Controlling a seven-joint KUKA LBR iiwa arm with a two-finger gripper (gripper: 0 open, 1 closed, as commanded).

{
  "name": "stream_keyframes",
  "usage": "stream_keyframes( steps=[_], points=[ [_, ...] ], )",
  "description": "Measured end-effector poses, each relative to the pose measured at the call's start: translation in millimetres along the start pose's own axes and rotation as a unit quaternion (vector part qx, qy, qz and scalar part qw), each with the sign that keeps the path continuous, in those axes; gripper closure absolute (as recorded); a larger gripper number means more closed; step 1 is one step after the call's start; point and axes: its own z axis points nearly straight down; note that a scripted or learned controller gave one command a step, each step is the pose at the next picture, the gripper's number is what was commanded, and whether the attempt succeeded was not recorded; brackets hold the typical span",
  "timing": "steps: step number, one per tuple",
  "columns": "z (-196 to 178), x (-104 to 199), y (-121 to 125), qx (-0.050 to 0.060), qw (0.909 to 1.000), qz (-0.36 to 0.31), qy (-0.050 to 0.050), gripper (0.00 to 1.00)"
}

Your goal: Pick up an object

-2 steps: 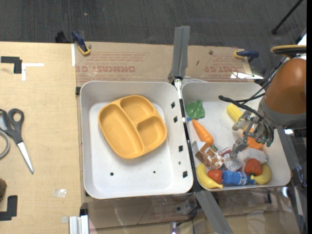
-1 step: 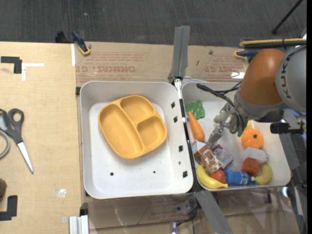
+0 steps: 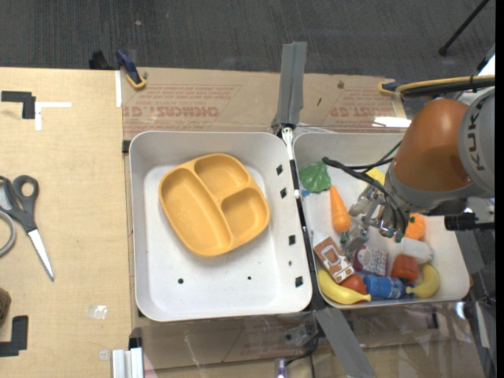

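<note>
White letters on the grey arm (image 3: 465, 144) read "KU" before the frame edge cuts them off, just beyond its orange band. On the brown cardboard sheet (image 3: 228, 101) behind the bins, red print runs upside down; it cannot be made out with confidence. The small brown packet (image 3: 332, 260) carries a light-coloured panel, too small to read.

The gripper (image 3: 372, 220) is down inside the right bin (image 3: 449, 246), over the heap of toy food. Its metal parts and cables overlap there, and whether it is spread or closed cannot be told; nothing can be seen held in it.

The pickable things crowd round it. Just left of the gripper lies the orange carrot (image 3: 339, 209), and further left and away toward the back sits the green leafy piece (image 3: 316, 178). The brown packet lies to the gripper's left and nearer the front, with the yellow banana (image 3: 337, 290) beyond it along the front wall. A blue bottle (image 3: 386, 287) and a red piece (image 3: 405, 267) lie in front of the gripper, the white object (image 3: 415, 250) to its front right, and a small orange piece (image 3: 415, 227) just right of it. A second yellow curved piece (image 3: 430, 283) lies in the front right corner.

Well to the gripper's left, across the divide, the left bin (image 3: 157, 290) holds a yellow three-part plate (image 3: 213, 203). Far left on the tabletop (image 3: 63, 179) lie grey-handled scissors (image 3: 30, 219).
</note>
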Motion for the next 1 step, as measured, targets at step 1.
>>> stream_keyframes(
  steps=[1],
  points=[
    [0.2, -47.0, 40.1, -0.001, 0.9995, 0.03, 0.0, 0.0]
  ],
)
